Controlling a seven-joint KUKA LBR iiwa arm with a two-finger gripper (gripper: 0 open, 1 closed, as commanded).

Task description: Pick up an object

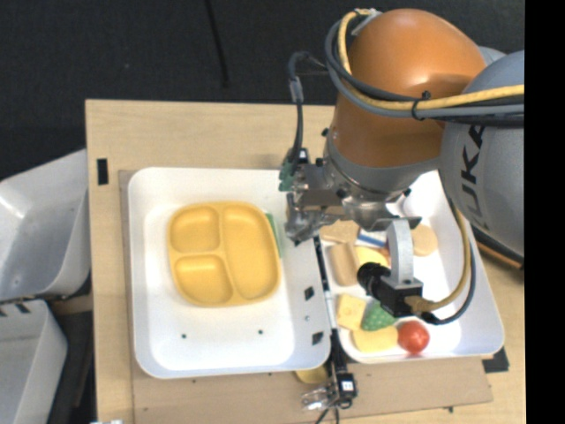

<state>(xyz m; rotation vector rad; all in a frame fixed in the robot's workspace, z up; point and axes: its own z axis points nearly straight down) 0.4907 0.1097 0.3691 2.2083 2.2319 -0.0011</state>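
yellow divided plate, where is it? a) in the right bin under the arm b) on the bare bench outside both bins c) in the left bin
c: the yellow divided plate lies flat in the left bin, while the arm and the pile of small items, like the red tomato, are over the right bin.

Light wooden bench [110, 237] carried two shallow white bins set side by side, touching along the middle. Left bin [150, 325] sat flat on the wood, right bin [481, 321] just beside it, partly covered from above. A small metal clip thing [328, 394] lay at the bench's front edge, details unclear.
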